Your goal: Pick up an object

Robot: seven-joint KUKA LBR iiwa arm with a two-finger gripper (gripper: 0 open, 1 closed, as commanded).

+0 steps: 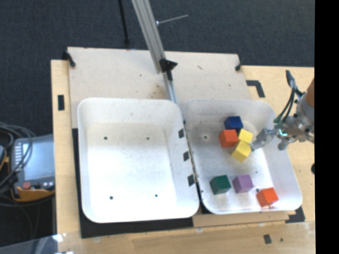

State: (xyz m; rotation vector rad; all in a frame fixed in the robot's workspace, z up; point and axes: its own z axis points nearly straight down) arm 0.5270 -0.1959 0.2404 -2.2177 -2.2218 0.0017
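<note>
The right bin [275, 165] holds several small cubes. A blue cube [233, 123], a red-orange cube [229, 138] and two yellow cubes [245, 136] [241, 151] cluster near its upper middle. Along its front lie a green cube [220, 184], a purple cube [243, 183] and an orange cube [267, 197]. My gripper [262, 138] reaches in from the right edge, low over the bin, its tip just right of the yellow cubes. Nothing visibly hangs from it.
The left bin [87, 157] sits beside the right one, sharing a rim at the middle. A slanted metal rail [150, 30] rises from behind the bins. A device with cables [32, 165] lies off the bench at the left.
</note>
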